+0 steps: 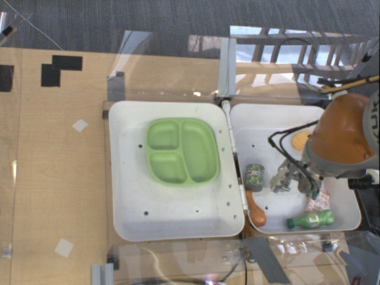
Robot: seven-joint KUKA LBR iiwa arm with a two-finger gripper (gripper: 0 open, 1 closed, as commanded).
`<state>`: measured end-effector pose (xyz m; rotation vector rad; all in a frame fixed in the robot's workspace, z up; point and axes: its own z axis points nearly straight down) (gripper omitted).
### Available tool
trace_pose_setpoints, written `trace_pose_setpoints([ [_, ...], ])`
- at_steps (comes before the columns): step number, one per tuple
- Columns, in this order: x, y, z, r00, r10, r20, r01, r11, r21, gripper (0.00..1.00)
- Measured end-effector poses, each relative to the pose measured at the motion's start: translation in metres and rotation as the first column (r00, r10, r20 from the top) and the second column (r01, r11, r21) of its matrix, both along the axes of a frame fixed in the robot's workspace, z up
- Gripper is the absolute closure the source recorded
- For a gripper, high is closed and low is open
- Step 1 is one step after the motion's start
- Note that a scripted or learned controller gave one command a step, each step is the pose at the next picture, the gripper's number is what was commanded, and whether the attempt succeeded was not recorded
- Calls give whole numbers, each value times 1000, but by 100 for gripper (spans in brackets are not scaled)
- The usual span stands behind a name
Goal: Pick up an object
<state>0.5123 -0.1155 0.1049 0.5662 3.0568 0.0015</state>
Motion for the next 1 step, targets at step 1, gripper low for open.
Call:
trace_pose_setpoints([
  [1,-22,70,83,991,135,-19,-135,991,4,100],
])
